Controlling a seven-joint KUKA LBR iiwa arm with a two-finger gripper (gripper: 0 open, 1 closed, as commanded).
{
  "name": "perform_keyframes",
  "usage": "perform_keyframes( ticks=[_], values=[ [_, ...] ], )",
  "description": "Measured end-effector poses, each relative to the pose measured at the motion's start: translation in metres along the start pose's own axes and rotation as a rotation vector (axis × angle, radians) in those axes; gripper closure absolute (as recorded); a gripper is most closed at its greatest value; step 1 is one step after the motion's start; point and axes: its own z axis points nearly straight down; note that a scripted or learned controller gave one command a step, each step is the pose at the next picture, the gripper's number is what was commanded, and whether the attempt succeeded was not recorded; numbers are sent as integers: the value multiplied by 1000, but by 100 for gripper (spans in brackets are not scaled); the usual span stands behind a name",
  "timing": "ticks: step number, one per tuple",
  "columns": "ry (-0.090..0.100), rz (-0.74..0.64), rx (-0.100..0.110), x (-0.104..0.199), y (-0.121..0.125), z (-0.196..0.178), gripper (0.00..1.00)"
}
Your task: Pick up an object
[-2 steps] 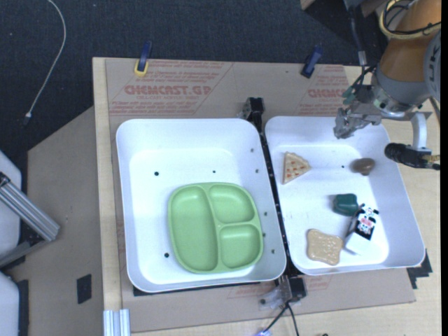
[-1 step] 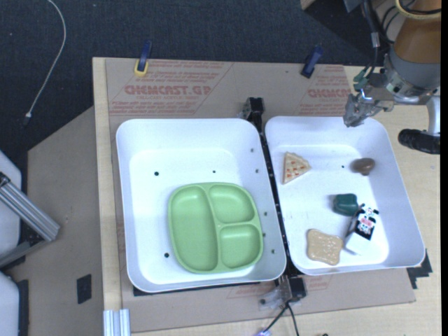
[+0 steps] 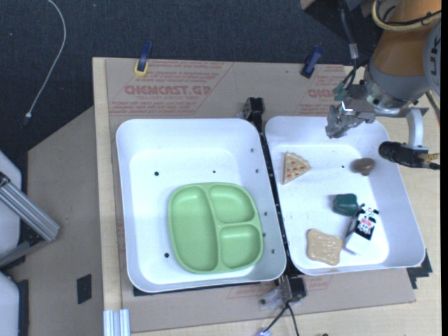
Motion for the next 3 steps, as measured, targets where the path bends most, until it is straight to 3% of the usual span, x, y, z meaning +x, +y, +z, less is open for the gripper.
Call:
perform_keyframes(
  ticks=[3],
  values=[
    [-1, 0, 1, 163, -54, 2, 100]
  ],
)
